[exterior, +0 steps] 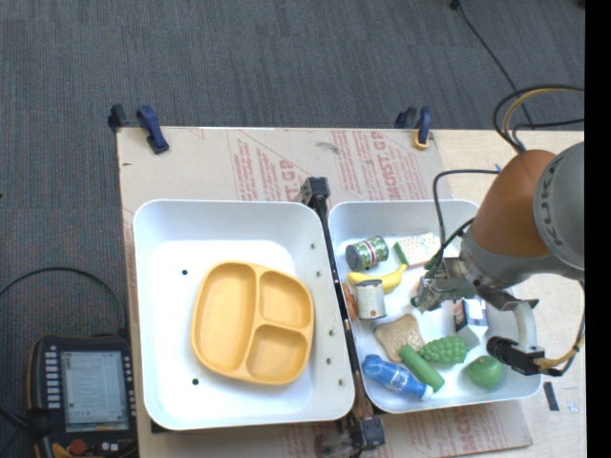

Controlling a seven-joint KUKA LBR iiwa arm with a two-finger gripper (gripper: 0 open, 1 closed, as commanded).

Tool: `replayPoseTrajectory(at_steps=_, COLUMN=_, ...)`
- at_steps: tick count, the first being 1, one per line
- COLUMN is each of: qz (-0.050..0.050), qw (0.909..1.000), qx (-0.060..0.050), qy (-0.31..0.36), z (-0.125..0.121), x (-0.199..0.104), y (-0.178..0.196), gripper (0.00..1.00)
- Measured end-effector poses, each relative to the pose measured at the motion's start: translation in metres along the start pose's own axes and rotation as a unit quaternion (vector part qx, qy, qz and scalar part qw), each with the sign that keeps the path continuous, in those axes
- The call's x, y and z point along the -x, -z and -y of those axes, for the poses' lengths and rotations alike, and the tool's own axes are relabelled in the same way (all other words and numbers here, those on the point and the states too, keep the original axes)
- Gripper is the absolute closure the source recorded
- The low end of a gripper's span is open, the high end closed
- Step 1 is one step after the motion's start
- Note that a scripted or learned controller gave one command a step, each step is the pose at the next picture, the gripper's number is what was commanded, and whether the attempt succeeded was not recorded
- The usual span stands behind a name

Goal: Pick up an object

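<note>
The right bin [401, 210] holds several small items. There is a green-and-silver can [368, 253] lying on its side, a yellow banana [378, 278], a small upright tin [370, 300], a cracker pack [417, 248], a tan bread slice [399, 335], a green cucumber [420, 367], a blue bottle [392, 376], a bumpy green bunch [444, 351] and a green round fruit [484, 372]. My gripper [432, 290] hangs low over the middle of this bin, just right of the tin and banana. I see nothing held in it.
The left bin [158, 227] holds a yellow divided plate [253, 322]. The grey arm with its orange band [516, 208] comes in over the right bin's right side. Clamps [151, 127] sit at the bench's back edge. A teach pendant [81, 389] lies on the floor at lower left.
</note>
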State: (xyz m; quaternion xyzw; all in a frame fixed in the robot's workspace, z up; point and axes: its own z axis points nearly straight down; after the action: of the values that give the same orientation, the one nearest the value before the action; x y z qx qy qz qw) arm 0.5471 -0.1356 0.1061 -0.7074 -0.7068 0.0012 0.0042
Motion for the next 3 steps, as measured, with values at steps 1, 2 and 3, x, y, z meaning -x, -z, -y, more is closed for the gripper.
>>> replayPoseTrajectory(at_steps=1, qz=0.001, qw=1.0, qx=0.002, qy=0.003, z=-0.052, x=-0.047, y=0.007, gripper=1.0)
replayPoseTrajectory(at_steps=2, qz=0.001, qw=1.0, qx=0.002, qy=0.002, z=-0.052, x=-0.047, y=0.007, gripper=0.0)
replayPoseTrajectory(at_steps=3, qz=0.001, qw=1.0, qx=0.001, qy=0.004, z=-0.097, x=-0.022, y=-0.016, gripper=0.0)
